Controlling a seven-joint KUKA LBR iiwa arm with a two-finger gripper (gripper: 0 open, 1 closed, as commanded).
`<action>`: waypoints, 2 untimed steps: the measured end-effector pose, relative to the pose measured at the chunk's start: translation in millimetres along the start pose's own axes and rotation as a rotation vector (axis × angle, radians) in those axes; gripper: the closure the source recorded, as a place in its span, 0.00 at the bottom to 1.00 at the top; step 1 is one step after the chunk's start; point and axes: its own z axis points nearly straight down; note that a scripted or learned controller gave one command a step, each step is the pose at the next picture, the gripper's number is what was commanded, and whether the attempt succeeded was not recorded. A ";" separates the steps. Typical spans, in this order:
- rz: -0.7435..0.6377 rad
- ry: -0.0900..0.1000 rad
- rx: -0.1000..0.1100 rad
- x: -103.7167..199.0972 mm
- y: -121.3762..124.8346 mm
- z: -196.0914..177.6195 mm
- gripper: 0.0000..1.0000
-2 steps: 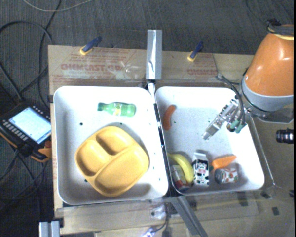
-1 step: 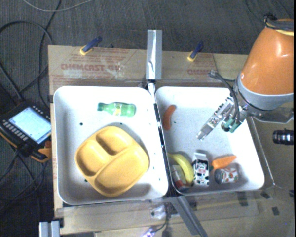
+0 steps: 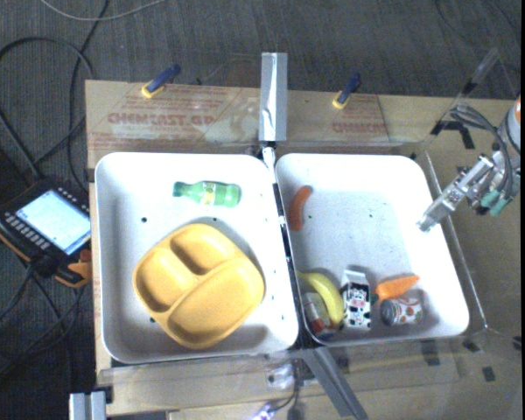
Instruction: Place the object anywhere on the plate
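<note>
The gripper (image 3: 430, 217) hangs at about three o'clock in the camera view, over the right rim of the right bin (image 3: 367, 175), its slim fingers pointing toward eight o'clock; whether they are apart or together cannot be told at this size, and nothing shows between them. Behind it, toward two o'clock, the arm (image 3: 507, 160) leaves the view. In the right bin, the things lie well apart from the gripper. A small orange carrot-like piece (image 3: 396, 283) lies at about five o'clock from it, touching or just above a small round can or cup (image 3: 402, 311). Just beside these at nine o'clock stands a little white carton with black spots (image 3: 356, 301), and a yellow banana (image 3: 325, 294) curves along the carton's nine o'clock side, above a darker item too blurred to name. An orange-red sausage-shaped object (image 3: 298, 206) lies at the bin's ten o'clock, close to the divider between the bins. In the left bin (image 3: 122, 182), the yellow compartment plate (image 3: 200, 283) sits toward the bin's six o'clock with nothing on it, and a green bottle (image 3: 208, 192) lies on its side at the plate's twelve o'clock, apart from it. A handheld controller with a lit screen (image 3: 42, 226) rests on the floor at nine o'clock, beside the bench.
</note>
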 end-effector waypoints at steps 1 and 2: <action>0.000 -0.003 0.000 -1.3 1.3 -9.0 1.00; -0.034 0.002 0.002 -53.2 -53.8 53.5 1.00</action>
